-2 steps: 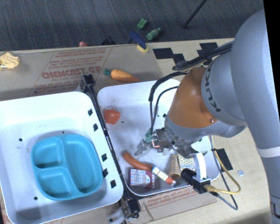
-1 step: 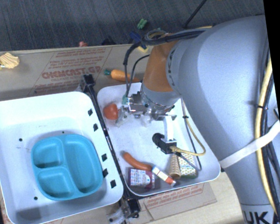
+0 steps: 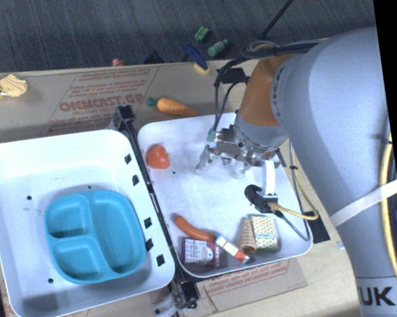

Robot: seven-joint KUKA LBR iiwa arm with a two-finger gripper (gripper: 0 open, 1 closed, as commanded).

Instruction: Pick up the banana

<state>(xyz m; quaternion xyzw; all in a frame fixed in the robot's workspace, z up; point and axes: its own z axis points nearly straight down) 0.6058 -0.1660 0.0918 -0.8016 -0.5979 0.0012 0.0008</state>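
My gripper (image 3: 222,159) hangs over the upper middle of the right bin (image 3: 298,244), under the orange wrist band. Its fingers (image 3: 203,164) are spread open above bare white floor, with nothing between them. A red tomato (image 3: 156,156) lies to its left, near the bin's left wall. An orange sausage (image 3: 193,228) lies below it, toward the front. A small pale-yellow object (image 3: 14,86) sits beside a blue clip on the cardboard at the far back left; I cannot tell what it is.
A dark red packet (image 3: 198,252), a small tube (image 3: 232,249) and a waffle-patterned pack (image 3: 260,233) crowd the right bin's front. A carrot (image 3: 174,107) lies outside, behind that bin. The left bin (image 3: 2,167) holds a blue divided plate (image 3: 93,235). The arm covers the right side.
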